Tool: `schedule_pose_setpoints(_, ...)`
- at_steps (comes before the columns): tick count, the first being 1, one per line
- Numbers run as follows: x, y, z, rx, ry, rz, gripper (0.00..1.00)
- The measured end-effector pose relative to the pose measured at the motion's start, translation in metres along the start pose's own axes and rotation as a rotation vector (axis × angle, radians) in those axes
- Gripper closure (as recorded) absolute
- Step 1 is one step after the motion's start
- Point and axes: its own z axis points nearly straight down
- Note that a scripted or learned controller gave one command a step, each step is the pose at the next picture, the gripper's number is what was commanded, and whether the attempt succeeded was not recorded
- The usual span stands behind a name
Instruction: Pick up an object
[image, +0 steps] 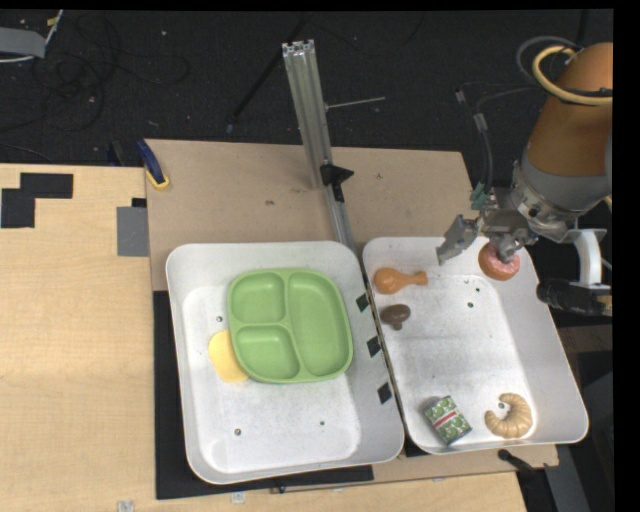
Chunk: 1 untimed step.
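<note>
My gripper (487, 248) hangs over the far right corner of the right bin (545, 330), its fingers spread open. One grey finger (455, 240) points down to the left. A pink-red ring-shaped toy (498, 263) sits right under the gripper's right side, apart from that grey finger; I cannot tell whether the other finger touches it. Further left in the same bin lie an orange drumstick-shaped toy (398, 280) and a small brown piece (396, 315). A green box (446, 420) and a tan croissant (510, 415) rest near the front edge.
The left bin (280, 430) holds a green divided plate (290, 325) with a yellow piece (226, 357) tucked under its left side. An upright metal post (308, 110) rises behind the gap between the bins. Black cables run on the right by the arm.
</note>
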Motion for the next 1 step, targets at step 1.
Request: schedule_pose_setpoints(1,-0.0098,-0.0026,0.0554,0.005,0.000,0.002,0.00)
